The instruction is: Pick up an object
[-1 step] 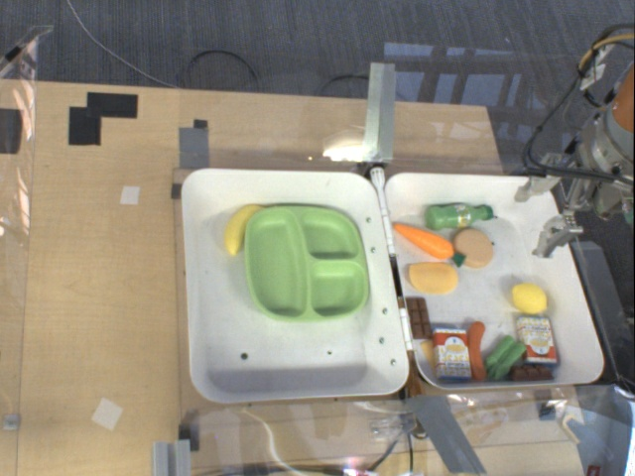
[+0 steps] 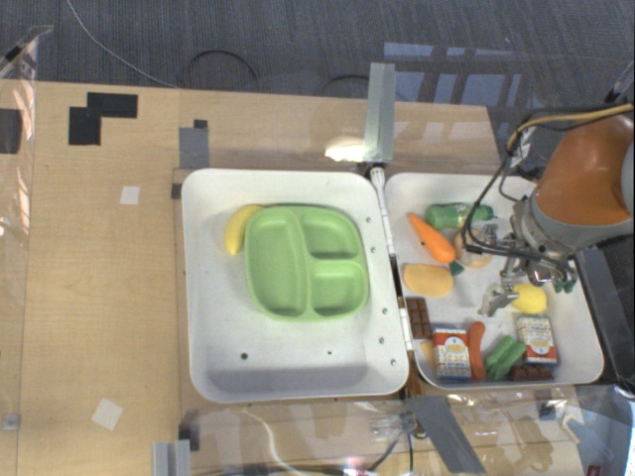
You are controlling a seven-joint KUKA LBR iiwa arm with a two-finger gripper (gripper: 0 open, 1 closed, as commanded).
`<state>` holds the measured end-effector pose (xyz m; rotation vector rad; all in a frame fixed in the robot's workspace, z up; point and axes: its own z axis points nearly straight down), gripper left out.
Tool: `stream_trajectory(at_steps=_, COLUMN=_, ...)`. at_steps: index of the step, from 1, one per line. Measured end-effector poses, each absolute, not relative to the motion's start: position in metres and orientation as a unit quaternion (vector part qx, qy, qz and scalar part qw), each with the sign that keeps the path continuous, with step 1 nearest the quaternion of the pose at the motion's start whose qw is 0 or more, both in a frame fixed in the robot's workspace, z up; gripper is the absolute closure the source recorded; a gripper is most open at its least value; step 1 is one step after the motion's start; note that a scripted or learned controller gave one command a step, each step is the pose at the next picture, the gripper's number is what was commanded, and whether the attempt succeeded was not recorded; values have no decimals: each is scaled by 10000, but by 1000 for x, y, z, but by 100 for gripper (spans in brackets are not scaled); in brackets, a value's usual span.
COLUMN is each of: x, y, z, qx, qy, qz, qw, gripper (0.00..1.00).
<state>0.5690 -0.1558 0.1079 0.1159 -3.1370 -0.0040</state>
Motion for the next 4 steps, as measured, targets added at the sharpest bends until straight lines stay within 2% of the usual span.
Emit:
stream_trajectory(at_steps=1, x=650, y=-129, z=89, qx=-444, qy=-9988, qz=-4, qw=187, gripper=0)
stream_trajectory(at_steps=2, x=641, y=-98, z=89, qx=-380, qy=-9993, qz=39, qw=40, gripper=0)
stream_trajectory(at_steps=3, x=647, y=-97, z=104, qx=-356, qy=-9993, qz=42, qw=-76, gripper=100)
stream_trajectory(at_steps=4, x=654, y=32, z=192, qx=-1194, qy=-9928, qz=-36, qw=-87, gripper=100)
